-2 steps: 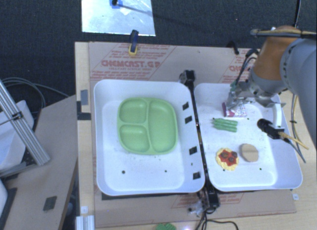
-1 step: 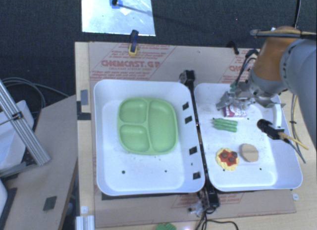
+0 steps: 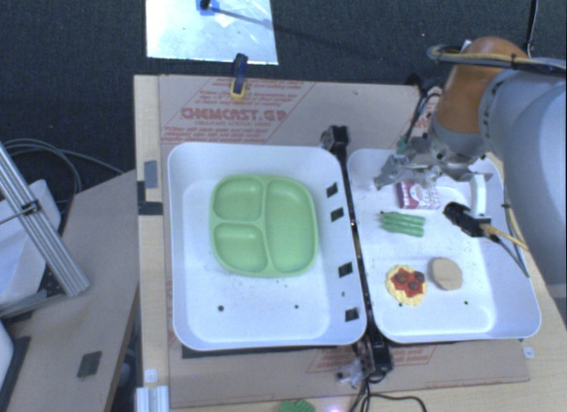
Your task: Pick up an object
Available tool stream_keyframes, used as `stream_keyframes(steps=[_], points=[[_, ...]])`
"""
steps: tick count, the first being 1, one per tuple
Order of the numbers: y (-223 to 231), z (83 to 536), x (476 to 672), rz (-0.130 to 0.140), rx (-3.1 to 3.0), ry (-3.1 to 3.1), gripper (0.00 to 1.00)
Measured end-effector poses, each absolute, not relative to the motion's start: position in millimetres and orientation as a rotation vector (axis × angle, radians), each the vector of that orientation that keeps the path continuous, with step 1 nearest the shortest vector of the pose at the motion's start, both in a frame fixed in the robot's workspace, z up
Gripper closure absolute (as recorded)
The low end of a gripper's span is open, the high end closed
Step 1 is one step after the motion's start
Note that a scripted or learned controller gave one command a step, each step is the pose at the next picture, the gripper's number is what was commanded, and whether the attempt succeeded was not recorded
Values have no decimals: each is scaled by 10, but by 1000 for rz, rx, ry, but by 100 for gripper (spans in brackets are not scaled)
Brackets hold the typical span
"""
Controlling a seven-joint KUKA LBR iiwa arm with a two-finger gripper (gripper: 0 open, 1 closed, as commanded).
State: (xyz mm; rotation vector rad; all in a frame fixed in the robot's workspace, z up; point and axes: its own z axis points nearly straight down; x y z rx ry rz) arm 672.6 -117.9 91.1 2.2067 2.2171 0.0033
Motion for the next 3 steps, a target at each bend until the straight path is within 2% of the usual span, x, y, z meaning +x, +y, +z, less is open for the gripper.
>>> stream_keyframes(steps=[1,2,3], points=[[-1259,933,6272,20,2202,2209,0],[-1286,894,6555,10,2206,2217,0],[-1271,858,6702,5,2213,2224,0]])
